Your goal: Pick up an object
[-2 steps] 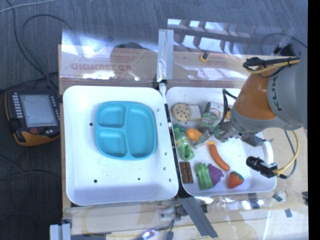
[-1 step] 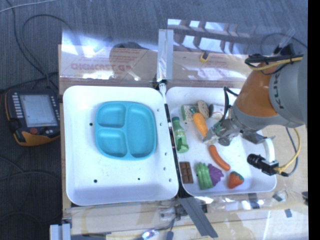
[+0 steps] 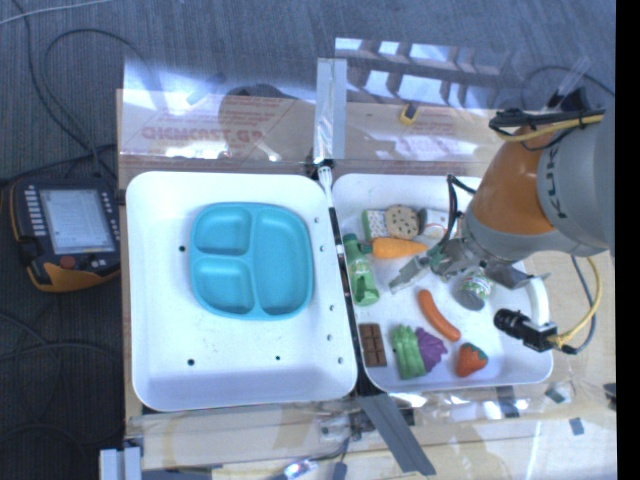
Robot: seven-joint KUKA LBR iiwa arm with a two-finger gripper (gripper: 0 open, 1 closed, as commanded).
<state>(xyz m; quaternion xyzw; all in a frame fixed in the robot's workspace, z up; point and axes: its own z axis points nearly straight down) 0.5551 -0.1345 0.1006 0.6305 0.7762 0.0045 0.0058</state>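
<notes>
Arm reaches into the right bin (image 3: 540, 298) from the right. Gripper (image 3: 418, 270) fingers spread wide, nothing between them, hovering just right of the green bottle-like toy (image 3: 361, 273) and just below the orange carrot piece (image 3: 397, 249). Round cookie (image 3: 402, 219) above that carrot piece. Long orange carrot (image 3: 437, 313) lies below the gripper. Chocolate bar (image 3: 372, 344), green-purple toy (image 3: 416, 350) and strawberry (image 3: 471, 359) sit further below. Blue divided plate (image 3: 250, 260) in the left bin (image 3: 160, 368).
</notes>
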